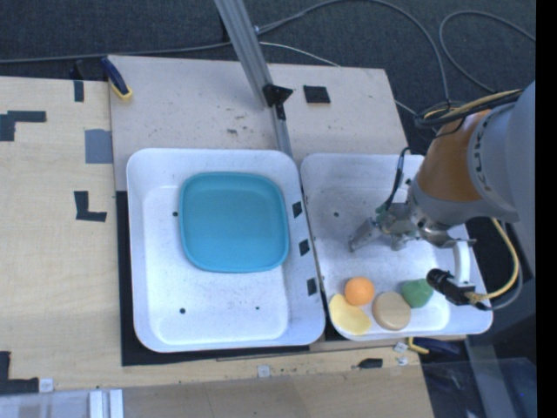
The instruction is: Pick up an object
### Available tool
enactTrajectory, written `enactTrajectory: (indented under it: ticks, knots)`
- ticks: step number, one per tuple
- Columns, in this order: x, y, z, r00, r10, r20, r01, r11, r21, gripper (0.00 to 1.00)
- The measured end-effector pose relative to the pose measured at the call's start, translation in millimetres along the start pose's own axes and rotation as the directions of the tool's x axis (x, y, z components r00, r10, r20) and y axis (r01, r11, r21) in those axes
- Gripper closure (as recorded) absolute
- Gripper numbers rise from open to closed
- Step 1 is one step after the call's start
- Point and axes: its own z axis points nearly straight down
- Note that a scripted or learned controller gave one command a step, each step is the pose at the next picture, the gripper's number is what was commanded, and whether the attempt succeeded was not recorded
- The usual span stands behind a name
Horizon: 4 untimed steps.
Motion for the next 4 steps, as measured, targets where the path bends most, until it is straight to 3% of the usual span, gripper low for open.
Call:
enactTrajectory:
  ticks: [1,3,4]
  knots:
    - [-1,1,-12,1.000,0.000,0.001,0.000,1.000,-0.003,1.00]
    - [4,-2,-121,1.000,0.000,0.000,0.000,1.000,-0.003,1.00]
    - [67,-9,-125,1.000,-0.005,-0.002,0.005,1.000,0.000,1.00]
